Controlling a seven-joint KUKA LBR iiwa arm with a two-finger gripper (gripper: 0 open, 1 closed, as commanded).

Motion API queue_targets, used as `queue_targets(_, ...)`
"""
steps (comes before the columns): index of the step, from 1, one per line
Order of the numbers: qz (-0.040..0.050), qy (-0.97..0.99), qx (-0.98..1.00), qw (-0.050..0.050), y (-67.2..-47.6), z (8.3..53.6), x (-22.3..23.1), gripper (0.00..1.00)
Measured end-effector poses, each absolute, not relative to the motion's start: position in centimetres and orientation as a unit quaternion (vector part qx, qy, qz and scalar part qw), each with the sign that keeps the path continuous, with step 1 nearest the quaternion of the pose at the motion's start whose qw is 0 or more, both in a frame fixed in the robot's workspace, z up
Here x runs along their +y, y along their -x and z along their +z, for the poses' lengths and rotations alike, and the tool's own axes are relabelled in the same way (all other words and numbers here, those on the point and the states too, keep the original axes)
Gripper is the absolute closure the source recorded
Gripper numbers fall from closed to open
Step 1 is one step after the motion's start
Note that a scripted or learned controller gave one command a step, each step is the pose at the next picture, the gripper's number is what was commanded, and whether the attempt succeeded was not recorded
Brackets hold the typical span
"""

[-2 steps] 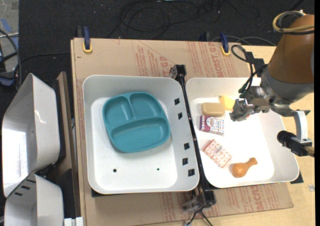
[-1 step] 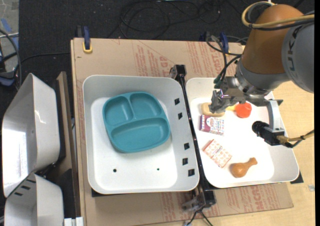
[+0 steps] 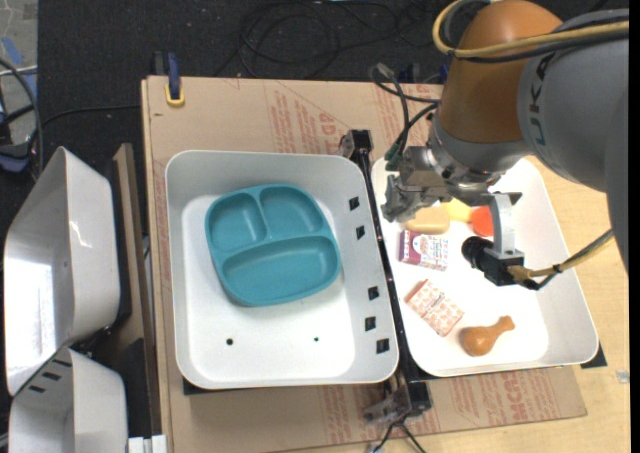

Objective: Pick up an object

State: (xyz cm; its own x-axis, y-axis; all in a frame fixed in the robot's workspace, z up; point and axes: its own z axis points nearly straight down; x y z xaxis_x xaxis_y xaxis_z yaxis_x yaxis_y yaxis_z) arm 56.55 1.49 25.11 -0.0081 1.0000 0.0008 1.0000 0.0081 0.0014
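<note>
Claw (image 3: 408, 191) sits low in the right bin (image 3: 565, 313), at its upper left corner, hard against the wall that divides the two bins; whether it is wide or narrow I cannot tell, since the wrist covers it from above. Nothing can be seen held in it, so by my reading the pick is not yet done and everything from the grasp to the lift is left.

Starting at the near edge of the right bin, a brown toy drumstick (image 3: 486, 336) lies close to the front rim. Just behind it is a small pink patterned packet (image 3: 434, 307), then a white and purple carton (image 3: 424, 249). Behind that, a pale yellow wedge (image 3: 432, 220) lies just beside the claw and looks the likeliest target. An orange piece (image 3: 483, 220) sits right of it, partly under a black and white fitting (image 3: 498, 241) on the arm.

Room is tight there: wall on the left, carton just in front. The left bin (image 3: 190, 271) has bare floor around a teal divided plate (image 3: 272, 243).
</note>
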Motion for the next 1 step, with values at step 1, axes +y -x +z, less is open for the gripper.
queue_targets(1, 0.0007, -0.704, 0.710, 0.001, -59.17, 23.71, 6.37, 1.00)
